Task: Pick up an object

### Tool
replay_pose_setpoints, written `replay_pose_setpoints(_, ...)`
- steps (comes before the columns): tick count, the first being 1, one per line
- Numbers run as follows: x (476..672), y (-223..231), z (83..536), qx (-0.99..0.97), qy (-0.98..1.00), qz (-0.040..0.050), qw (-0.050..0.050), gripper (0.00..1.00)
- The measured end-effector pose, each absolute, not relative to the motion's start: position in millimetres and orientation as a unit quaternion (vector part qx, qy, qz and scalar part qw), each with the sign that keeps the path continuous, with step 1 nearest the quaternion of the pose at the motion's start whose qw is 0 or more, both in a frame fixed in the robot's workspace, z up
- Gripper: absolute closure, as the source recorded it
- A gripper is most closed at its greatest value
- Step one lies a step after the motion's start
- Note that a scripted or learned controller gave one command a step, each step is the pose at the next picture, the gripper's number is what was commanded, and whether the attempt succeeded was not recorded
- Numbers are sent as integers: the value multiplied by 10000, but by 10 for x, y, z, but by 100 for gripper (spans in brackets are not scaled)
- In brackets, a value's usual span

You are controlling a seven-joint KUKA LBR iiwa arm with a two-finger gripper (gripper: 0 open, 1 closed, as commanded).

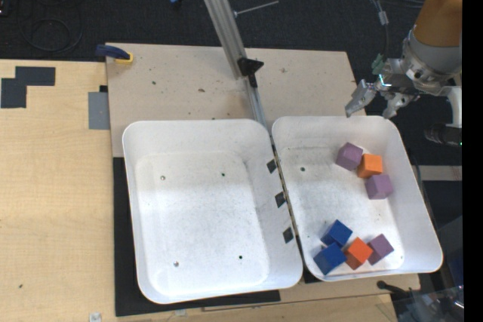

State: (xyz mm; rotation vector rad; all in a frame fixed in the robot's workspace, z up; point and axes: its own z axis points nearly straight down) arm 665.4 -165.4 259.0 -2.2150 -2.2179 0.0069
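The right bin [407, 154] holds several small blocks. Near its back sit a purple block [349, 155], an orange block [370, 165] and another purple block [378, 185], close together. Toward its front lie two blue blocks [333, 244], an orange block [358, 253] and a purple block [380, 246] in a cluster. My gripper [374, 101] hangs above the bin's back edge, at the far right, with its fingers spread open and nothing between them. It is well above and behind the nearest purple block.
The left bin [143, 162] stands beside the right one, with black clips along the shared wall. A slanted aluminium bar [223, 19] rises behind the bins. A blue and yellow clamp [114, 53] lies at the board's back left corner.
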Motion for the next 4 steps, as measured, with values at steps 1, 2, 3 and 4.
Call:
replay_pose_setpoints(1,6663,-1650,2623,-7054,-7088,13,13,0)
replay_pose_setpoints(2,6626,-1583,1988,-7049,-7093,26,38,0)
replay_pose_setpoints(3,6601,-1502,1510,-7056,-7086,20,32,0)
replay_pose_setpoints(4,6633,-1548,1199,-7061,-7081,-47,-101,0)
